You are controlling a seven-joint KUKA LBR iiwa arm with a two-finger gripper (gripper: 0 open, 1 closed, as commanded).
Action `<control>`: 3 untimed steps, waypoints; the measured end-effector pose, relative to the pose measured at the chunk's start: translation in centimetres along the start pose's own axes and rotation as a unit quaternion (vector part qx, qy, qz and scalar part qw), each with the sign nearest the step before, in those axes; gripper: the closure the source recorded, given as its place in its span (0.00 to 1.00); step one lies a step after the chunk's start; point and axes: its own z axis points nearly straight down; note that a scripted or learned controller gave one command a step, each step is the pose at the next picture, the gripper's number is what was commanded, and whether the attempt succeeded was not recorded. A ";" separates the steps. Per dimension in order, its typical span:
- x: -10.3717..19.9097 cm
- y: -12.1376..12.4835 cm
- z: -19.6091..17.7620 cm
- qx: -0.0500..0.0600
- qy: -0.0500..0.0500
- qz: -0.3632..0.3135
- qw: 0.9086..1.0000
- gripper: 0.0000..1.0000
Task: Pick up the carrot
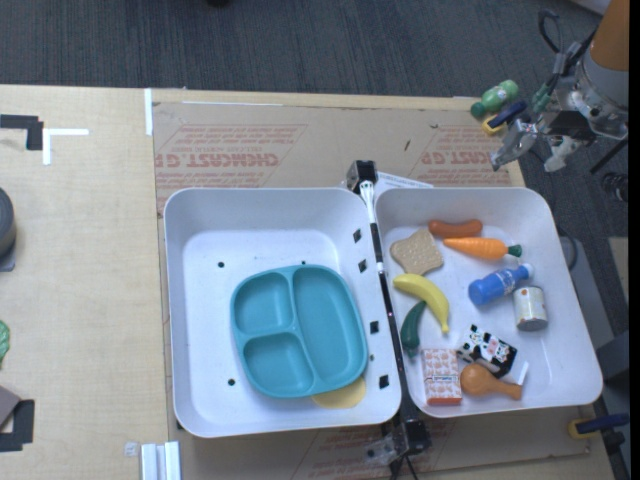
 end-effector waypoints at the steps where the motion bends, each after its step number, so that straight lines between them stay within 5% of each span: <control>1: 1.0 -2.8 13.5 -0.001 0.000 -0.052 0.999 0.00; 2: 3.0 -4.8 17.3 -0.004 0.000 -0.050 0.999 0.00; 3: 1.7 -8.4 17.3 -0.004 0.001 0.015 1.000 0.00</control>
